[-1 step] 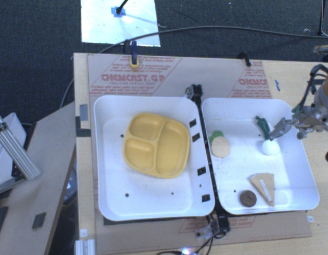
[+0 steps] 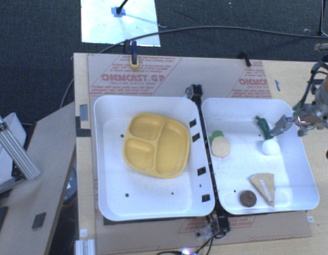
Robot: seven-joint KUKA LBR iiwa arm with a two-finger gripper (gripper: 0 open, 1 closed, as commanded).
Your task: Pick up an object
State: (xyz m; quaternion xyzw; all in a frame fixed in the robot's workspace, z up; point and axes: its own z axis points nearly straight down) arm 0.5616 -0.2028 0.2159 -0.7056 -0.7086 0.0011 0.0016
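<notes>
In the right bin [image 2: 307, 195], nearest the camera, lie a brown disc [image 2: 247, 198] and a tan wedge [image 2: 263, 187], both flat and low, so hard to pinch. Farther back the white ball [image 2: 270, 147] looks light and smooth; I judge it best taken across its middle, though it may roll. The gripper [image 2: 283, 125] hovers just above it beside a green piece [image 2: 262, 125]; whether it is released or clenched I cannot tell.

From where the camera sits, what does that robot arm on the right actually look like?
What shows of the arm is grey metal, with a patch of orange at the picture's edge above the wrist. Thin dark cables loop beside it. It ends in a small gripper with slim fingers, one of them green, the metal part behind it silvery.
</notes>
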